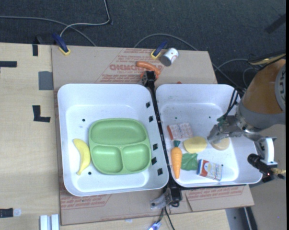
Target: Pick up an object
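The right bin (197,97) holds several small items: a pale yellow lemon-like piece (195,144), an orange carrot (176,162), a green piece (189,162), a small printed packet (179,131), a small carton (210,170) and a tan round piece (221,143). My gripper (218,134) hangs low over the right side of this bin, right at the tan piece and just right of the yellow one. I see nothing between its fingers.
The left bin (70,99) holds a green divided plate (119,145) and a yellow banana (82,155) by its left wall. Clamps and a small cylinder (169,56) lie on the cardboard behind the bins. The arm (264,104) crosses the right bin's right rim.
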### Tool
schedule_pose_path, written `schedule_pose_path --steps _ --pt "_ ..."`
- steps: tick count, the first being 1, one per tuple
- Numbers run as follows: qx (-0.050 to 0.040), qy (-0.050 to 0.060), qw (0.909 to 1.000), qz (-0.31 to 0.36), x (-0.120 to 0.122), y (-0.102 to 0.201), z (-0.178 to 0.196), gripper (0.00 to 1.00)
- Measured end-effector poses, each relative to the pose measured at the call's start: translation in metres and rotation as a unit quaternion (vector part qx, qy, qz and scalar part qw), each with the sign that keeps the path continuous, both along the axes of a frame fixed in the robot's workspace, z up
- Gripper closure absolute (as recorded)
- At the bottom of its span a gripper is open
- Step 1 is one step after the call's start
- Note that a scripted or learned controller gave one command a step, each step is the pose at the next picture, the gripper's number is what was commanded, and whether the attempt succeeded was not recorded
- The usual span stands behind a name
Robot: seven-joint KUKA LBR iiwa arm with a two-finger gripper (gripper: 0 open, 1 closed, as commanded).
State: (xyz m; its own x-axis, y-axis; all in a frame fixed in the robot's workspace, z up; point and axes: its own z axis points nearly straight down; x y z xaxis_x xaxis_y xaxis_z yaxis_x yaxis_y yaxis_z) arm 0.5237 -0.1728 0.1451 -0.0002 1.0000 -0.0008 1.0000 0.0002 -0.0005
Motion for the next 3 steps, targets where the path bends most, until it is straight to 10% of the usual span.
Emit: schedule_pose_path --steps 1,2,3 --pt "0.0007 0.000 1.0000 0.001 0.036 0.086 0.039 1.00" --pt "0.0006 0.001 1.0000 0.001 0.036 0.086 0.039 0.00" --pt "0.0006 -0.001 1.0000 0.000 0.014 0.079 -0.058 0.00"
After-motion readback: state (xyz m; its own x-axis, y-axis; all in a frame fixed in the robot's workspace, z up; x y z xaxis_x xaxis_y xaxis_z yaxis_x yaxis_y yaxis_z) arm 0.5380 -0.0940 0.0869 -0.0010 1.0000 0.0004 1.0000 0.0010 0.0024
